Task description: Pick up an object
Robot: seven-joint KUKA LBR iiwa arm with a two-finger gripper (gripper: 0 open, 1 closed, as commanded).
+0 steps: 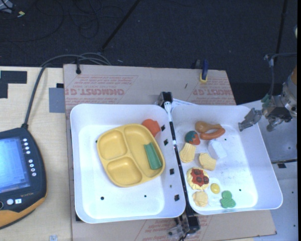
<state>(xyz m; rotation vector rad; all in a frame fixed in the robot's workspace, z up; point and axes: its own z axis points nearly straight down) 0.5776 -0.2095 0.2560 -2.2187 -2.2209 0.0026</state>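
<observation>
Toy food lies in the right bin [269, 185]: an orange hot dog [209, 130], a red and green piece [192, 137], a corn cob [188, 151], a yellow chunk [207, 161], a pizza slice [197, 177], a small yellow ball [215, 188], a green broccoli piece [227, 201] and a pale white block [218, 148]. My gripper [262, 120] hovers over this bin's upper right rim, open, with nothing between its fingers. It stands well right of the hot dog.
The left bin [85, 185] bears a yellow divided plate [121, 154] with a green stick [153, 156] on its right part; an orange-red piece [151, 126] sits behind it. A teach pendant [12, 172] lies at the left. Cables run along the back.
</observation>
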